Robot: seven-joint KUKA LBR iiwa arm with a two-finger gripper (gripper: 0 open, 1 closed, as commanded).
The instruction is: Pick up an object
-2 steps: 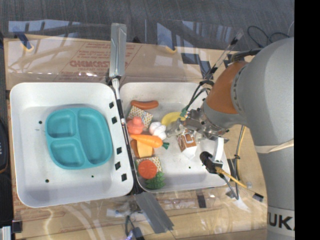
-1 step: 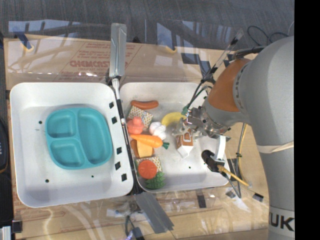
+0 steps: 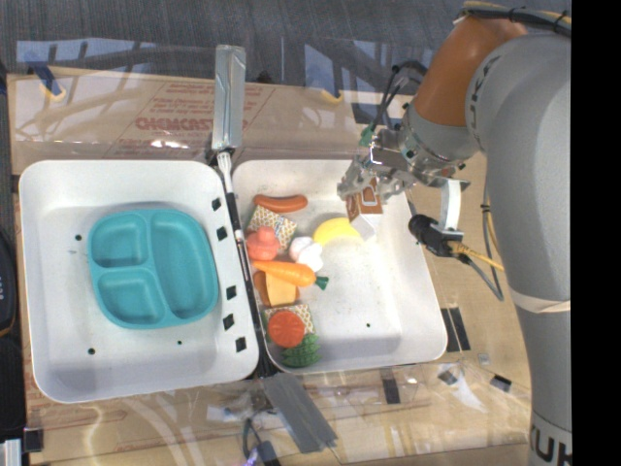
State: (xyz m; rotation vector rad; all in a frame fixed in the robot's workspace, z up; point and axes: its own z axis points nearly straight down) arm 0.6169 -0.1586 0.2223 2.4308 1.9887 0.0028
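Note:
My gripper (image 3: 366, 205) hangs over the back right part of the right bin (image 3: 408, 299), just above and right of a yellow banana-like toy (image 3: 335, 230). A small brown and white shape (image 3: 368, 202) shows at the gripper's tip; whether it is held is unclear. Toy foods lie along the bin's left side: a sausage (image 3: 281, 203), a patterned box (image 3: 273, 224), a pink piece (image 3: 261, 246), a white garlic (image 3: 307, 251), a carrot (image 3: 287, 274), a tomato (image 3: 285, 328) and a green piece (image 3: 302, 351).
The left bin (image 3: 49, 202) holds a teal divided plate (image 3: 152, 267). A grey bar (image 3: 229, 95) stands behind the divide between the bins. Bare floor shows in the right bin's middle and right. The arm's cable (image 3: 466, 252) hangs over that bin's right rim.

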